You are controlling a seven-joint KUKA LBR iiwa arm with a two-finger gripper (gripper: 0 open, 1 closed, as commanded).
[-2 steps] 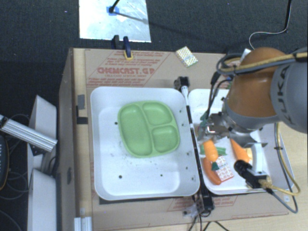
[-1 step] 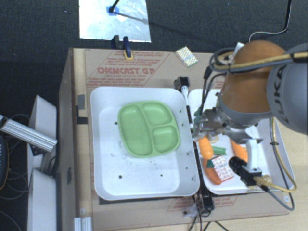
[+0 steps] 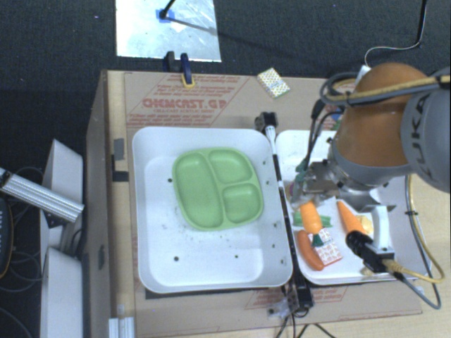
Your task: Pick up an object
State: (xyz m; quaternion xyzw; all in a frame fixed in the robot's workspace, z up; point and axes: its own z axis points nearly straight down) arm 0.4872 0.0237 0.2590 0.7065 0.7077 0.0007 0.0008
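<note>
My gripper hangs low over the left part of the right bin, under the arm's big orange and grey wrist. Just below it lies an orange toy with a green end, close to the gripper; whether they touch is unclear. An orange carrot lies to the right, with a yellow piece beside it. A red sausage-shaped toy and a small white, red and green box lie near the bin's front edge.
The left bin holds a green divided plate. A black strip runs between the bins. Behind the bins, on the cardboard, sit a small patterned block and a blue-and-yellow clamp.
</note>
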